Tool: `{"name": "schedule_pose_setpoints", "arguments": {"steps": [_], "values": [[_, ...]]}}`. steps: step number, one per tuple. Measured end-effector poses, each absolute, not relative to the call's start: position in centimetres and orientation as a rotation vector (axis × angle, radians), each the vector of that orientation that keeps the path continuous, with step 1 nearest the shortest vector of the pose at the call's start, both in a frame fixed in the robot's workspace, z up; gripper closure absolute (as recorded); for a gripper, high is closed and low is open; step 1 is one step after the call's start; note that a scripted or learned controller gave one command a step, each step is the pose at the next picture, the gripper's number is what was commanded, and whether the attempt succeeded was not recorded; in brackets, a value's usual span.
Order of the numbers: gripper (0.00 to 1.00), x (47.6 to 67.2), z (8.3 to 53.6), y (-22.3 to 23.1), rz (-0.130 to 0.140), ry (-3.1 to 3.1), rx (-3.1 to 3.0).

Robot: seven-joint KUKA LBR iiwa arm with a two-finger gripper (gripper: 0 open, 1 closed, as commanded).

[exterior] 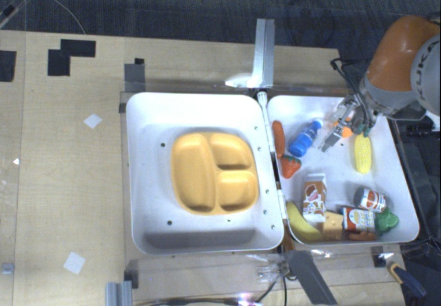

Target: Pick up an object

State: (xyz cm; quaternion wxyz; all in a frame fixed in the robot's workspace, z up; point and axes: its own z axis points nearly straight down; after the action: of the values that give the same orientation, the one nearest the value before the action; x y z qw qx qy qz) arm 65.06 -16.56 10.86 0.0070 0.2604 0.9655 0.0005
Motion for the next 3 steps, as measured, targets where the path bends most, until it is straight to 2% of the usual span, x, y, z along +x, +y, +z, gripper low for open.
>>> {"name": "schedule_pose_setpoints", "arguments": {"steps": [1, 2, 3], "values": [[0.0, 65.1, 8.9, -11.6, -0.027, 2.973, 0.977], [0.0, 66.1, 8.9, -9.3, -0.017, 3.106, 0.465], [0.0, 64.6, 8.9, -8.9, -0.007, 3.076, 0.568]]}}
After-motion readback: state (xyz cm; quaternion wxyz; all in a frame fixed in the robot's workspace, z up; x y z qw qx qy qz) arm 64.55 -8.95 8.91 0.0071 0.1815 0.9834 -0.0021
